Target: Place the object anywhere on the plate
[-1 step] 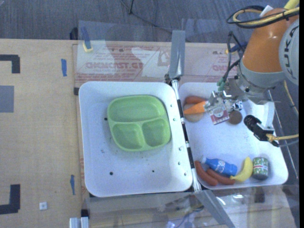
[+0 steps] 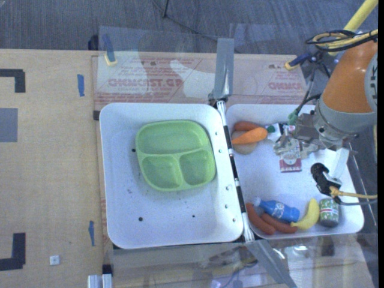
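Observation:
A green plate (image 2: 175,155) with three compartments lies in the left bin (image 2: 120,221). My gripper (image 2: 289,144) hangs over the upper middle of the right bin (image 2: 351,221), reaching in from the right. Just below it lies a small red and white packet (image 2: 291,163). To its left sit an orange carrot (image 2: 248,136), a red sausage (image 2: 245,126) and a pale round piece (image 2: 243,147). A small teal item (image 2: 273,128) rests near the gripper's upper left.
Along the right bin's front edge lie a blue bottle (image 2: 279,209), two red sausages (image 2: 267,222), a yellow banana (image 2: 308,215) and a green can (image 2: 328,212). A black cable with a yellow plug (image 2: 327,182) trails from the arm. A metal divider (image 2: 230,161) separates the bins.

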{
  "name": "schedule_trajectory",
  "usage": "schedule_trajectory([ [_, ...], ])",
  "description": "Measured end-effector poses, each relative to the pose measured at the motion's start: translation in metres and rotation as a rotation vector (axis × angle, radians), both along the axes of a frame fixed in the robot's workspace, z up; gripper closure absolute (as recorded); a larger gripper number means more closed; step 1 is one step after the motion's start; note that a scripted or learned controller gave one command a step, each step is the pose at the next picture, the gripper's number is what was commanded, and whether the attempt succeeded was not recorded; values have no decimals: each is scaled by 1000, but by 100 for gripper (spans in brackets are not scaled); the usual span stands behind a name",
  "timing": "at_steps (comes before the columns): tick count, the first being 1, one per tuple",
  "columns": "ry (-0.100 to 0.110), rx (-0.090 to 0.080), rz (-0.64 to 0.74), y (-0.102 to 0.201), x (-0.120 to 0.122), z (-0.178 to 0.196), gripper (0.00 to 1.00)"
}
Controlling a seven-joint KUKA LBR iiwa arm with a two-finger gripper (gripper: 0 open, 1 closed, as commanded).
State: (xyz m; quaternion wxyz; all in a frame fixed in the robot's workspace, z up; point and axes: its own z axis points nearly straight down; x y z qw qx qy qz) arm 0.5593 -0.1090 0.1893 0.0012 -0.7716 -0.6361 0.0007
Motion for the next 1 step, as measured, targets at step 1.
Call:
schedule_trajectory([
  [1,-4,-1,100,65,35,-5,100],
])
